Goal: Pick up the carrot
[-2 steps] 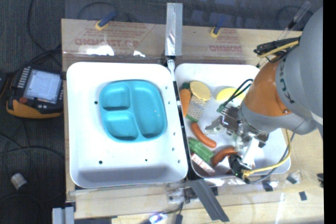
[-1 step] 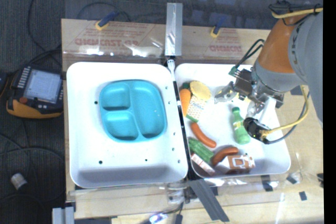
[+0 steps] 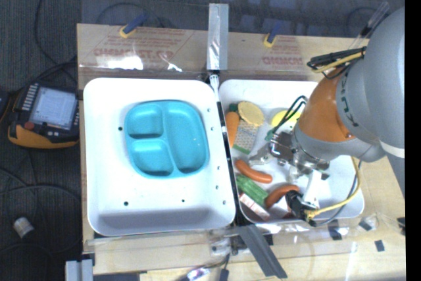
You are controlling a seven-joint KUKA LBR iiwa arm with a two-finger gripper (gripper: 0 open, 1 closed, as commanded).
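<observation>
Lying unlifted at the left edge of the right bin [image 3: 283, 90], the carrot [image 3: 231, 128] awaits the nearby gripper [image 3: 275, 147], open or closed I cannot tell.

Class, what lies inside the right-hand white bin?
In the right bin, along its left side, lie the carrot, a round yellow item, a red sausage and a green piece. The arm and gripper cover much of its right half, so anything beneath them is hidden.

two bins [image 3: 105, 197] [image 3: 263, 91], one tray [image 3: 168, 138], one carrot [image 3: 231, 129]

Glossy turquoise plastic tray [image 3: 164, 138]; smooth white plastic bins [image 3: 105, 201]; matt carrot [image 3: 231, 128].
</observation>
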